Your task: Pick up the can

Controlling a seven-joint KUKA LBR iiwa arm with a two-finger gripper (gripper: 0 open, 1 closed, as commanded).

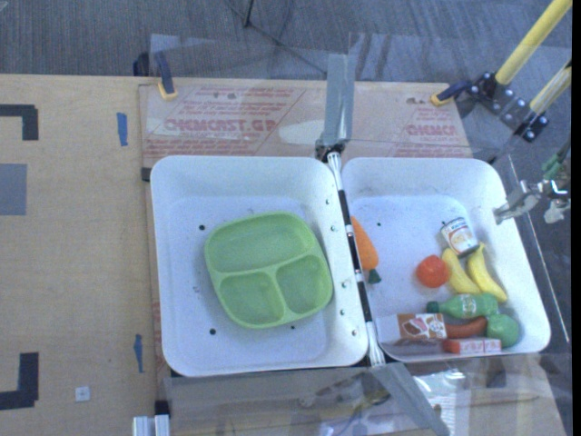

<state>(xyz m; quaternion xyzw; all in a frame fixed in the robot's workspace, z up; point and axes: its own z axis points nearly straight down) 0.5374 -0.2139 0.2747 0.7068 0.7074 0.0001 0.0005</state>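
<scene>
The can (pixel 459 236) is small, with a pale label and a dark top, and it stands slightly tilted in the right bin (pixel 399 189) toward that bin's right side. Its lower end touches the top of two yellow bananas (pixel 476 274). An orange round fruit (pixel 432 272) lies just below and left of the can.
The right bin also holds a carrot (pixel 365 246) against its left wall, a green bottle (pixel 469 306), a flat printed box (pixel 421 326) and a red piece (pixel 465 328) along the near wall. A green divided plate (pixel 267 269) lies in the left bin (pixel 182 198). Metal fittings (pixel 531 198) sit at the right rim.
</scene>
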